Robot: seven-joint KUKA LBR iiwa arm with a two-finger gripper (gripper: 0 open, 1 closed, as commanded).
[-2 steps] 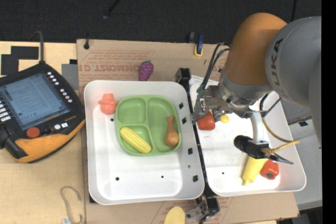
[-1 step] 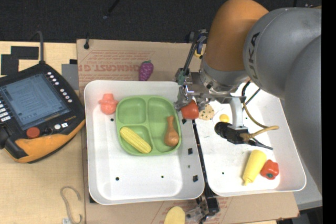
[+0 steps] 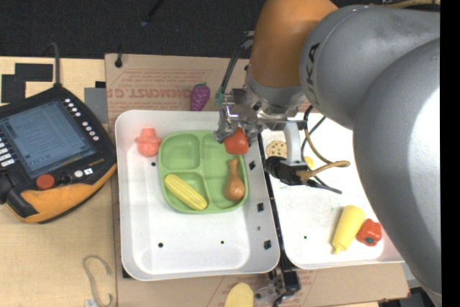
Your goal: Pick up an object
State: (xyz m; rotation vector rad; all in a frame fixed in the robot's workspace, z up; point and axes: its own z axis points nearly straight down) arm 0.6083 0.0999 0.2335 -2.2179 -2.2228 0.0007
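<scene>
My gripper (image 3: 236, 133) hangs over the upper right corner of the green divided plate (image 3: 188, 154) in the left bin (image 3: 187, 255). A small red tomato-like thing (image 3: 236, 144) sits between its fingertips, and the fingers look shut on it, just above the plate's rim. On the plate lie a yellow corn cob (image 3: 185, 192) and a brown drumstick (image 3: 235, 180). A pink toy (image 3: 147, 142) lies in the left bin beside the plate's upper left edge.
The right bin (image 3: 309, 248) holds a round cookie (image 3: 276, 149), a yellow squash (image 3: 347, 226) and a red pepper (image 3: 370, 232). Purple grapes (image 3: 200, 95) lie on the cardboard behind the left bin. A teach pendant (image 3: 50, 147) rests at the left. A yellow thing (image 3: 239, 295) lies at the front edge.
</scene>
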